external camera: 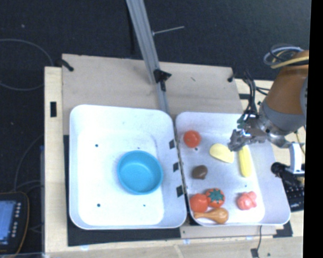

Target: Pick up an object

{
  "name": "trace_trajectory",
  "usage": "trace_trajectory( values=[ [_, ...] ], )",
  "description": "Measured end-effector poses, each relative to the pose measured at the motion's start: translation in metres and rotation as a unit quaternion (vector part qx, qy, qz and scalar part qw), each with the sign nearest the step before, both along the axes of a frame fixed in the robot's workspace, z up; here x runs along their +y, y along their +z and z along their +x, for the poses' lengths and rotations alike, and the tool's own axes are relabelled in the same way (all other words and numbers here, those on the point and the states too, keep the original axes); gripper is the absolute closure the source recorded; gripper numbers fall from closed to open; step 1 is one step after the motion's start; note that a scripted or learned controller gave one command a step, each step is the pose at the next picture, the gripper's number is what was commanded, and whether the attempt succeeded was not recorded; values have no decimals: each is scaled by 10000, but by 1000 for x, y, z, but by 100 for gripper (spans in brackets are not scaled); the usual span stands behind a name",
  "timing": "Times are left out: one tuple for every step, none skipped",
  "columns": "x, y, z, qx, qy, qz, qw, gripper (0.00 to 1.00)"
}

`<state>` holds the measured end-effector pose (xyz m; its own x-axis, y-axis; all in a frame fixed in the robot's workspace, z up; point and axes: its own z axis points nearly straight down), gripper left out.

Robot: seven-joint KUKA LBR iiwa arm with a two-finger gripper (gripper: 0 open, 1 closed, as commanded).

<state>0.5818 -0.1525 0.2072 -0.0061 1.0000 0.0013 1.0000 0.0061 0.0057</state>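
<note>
- Gripper (238, 140) hangs low over the right bin (264, 209), at its upper right part, between a pale yellow wedge-shaped piece (221, 153) and a long yellow piece (245, 161); whether it is apart or together cannot be told from this slant, and nothing shows clamped in it.
- Pale yellow wedge-shaped piece lies just left of the tool, smooth and matte, rounded at one end.
- Long yellow piece lies just below the tool, slim and brighter, like a toy corn cob or banana.
- Other toy food in this bin: a red-orange ball (191, 138), a dark brown lump (199, 171), a red tomato (198, 201), an orange fruit with a green top (215, 196), a tan gourd (214, 215), a pink knobbly piece (246, 201).
- Left bin (93, 123) holds a round blue bowl (140, 172), glossy plastic.
- No writing is legible.
</note>
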Motion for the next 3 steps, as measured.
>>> trace_trajectory(
  values=[
    [55,-4,-13,33,12,3,10000,100],
    [102,-5,-28,41,5,-1,10000,100],
    [163,2,-45,48,24,20,10000,100]
  ],
)
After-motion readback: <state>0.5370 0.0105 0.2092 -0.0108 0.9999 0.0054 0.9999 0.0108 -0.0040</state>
